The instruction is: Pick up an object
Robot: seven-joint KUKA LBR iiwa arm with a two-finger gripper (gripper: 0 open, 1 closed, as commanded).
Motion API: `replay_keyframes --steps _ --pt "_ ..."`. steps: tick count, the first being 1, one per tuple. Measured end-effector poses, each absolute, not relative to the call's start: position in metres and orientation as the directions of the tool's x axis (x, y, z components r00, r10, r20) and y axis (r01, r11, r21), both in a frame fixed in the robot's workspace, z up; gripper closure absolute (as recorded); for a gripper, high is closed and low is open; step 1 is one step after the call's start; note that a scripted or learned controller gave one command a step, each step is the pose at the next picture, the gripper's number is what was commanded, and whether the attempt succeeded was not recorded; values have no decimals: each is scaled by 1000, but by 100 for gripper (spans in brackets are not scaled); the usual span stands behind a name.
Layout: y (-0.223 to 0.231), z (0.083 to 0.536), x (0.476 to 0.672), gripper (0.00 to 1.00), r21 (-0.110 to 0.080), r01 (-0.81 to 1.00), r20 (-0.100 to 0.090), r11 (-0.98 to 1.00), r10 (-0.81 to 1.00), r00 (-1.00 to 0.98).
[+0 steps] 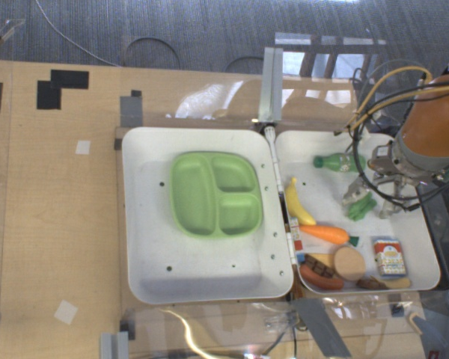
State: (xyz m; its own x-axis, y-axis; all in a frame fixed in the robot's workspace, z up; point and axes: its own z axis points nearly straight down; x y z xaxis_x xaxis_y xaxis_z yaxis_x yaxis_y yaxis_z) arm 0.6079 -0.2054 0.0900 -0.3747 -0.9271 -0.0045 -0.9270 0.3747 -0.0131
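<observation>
Gripper (368, 194) hung over right bin (426, 274), finger state unclear | green piece (361, 206) beneath | banana (297, 205), carrot (325, 234) left of it

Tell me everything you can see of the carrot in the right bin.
The carrot is orange, smooth and plastic-looking, tapering toward the left, with a small green stub at its right end. It lies flat, nearly crosswise, in the right bin, toward its left side. The lower tip of the yellow banana meets its left end, and the round tan disc lies just below it. It lies left of and below the gripper.
</observation>
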Motion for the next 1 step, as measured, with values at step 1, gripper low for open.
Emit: replay_keyframes --steps 1 --pt "-204 90 586 0 -14 -898 -6 439 -898 -439"
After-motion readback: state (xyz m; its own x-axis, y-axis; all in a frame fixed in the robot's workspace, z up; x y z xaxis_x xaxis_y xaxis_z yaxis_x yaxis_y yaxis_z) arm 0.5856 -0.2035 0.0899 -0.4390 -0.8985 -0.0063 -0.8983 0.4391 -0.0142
